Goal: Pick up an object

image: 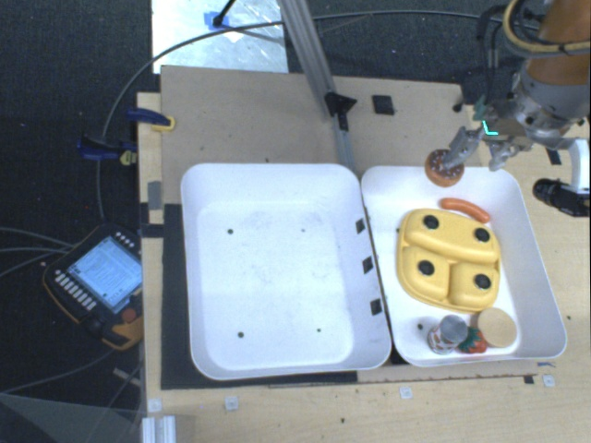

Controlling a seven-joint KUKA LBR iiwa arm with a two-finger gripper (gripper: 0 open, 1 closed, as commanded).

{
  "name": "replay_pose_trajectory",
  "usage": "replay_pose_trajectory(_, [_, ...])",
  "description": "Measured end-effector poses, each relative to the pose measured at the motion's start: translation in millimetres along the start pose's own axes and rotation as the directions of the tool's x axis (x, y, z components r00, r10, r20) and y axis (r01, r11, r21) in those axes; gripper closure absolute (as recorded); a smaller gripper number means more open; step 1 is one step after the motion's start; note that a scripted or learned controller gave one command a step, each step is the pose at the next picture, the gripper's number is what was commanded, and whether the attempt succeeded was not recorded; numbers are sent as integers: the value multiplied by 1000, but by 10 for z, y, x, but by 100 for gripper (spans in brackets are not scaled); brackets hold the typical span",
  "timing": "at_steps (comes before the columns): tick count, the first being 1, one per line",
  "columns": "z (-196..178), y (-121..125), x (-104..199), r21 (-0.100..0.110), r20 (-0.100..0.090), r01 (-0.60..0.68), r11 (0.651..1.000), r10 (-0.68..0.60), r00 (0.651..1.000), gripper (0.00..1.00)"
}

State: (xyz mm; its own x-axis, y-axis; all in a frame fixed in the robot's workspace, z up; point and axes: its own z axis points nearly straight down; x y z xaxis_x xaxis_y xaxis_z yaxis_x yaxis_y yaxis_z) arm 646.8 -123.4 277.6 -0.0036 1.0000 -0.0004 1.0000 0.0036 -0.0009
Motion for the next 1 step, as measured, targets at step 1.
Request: replay_pose_trajectory(1, [-16, 7, 1, -3, 0, 0, 1000, 0, 1000, 0])
